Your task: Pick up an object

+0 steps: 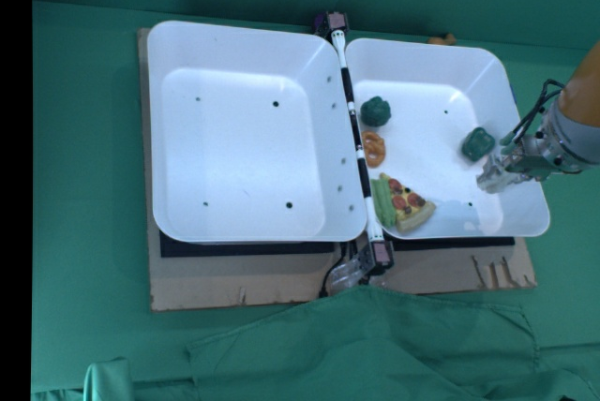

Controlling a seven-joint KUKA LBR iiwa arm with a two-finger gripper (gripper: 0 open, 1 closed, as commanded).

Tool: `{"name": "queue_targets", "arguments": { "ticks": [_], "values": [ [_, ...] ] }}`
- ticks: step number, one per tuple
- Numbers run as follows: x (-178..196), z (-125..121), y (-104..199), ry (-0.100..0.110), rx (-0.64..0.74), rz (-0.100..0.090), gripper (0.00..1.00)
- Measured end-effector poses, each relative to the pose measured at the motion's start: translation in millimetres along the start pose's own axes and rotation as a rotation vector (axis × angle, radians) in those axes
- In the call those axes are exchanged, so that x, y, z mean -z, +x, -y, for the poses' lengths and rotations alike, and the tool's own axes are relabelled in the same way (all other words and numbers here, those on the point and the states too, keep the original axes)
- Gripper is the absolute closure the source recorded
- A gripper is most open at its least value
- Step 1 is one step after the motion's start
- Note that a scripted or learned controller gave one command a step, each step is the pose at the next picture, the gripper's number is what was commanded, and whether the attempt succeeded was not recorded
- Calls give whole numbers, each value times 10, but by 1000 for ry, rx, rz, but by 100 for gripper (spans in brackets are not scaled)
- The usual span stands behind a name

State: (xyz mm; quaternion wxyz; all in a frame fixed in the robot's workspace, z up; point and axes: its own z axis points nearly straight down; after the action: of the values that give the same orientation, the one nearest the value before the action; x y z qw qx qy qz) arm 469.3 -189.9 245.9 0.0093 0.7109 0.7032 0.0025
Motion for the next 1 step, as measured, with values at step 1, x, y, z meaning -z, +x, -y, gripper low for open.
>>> {"name": "queue_targets", "arguments": {
  "ticks": [1],
  "values": [
    [117,-10,-15,-5,-4,3,100]
  ]
}}
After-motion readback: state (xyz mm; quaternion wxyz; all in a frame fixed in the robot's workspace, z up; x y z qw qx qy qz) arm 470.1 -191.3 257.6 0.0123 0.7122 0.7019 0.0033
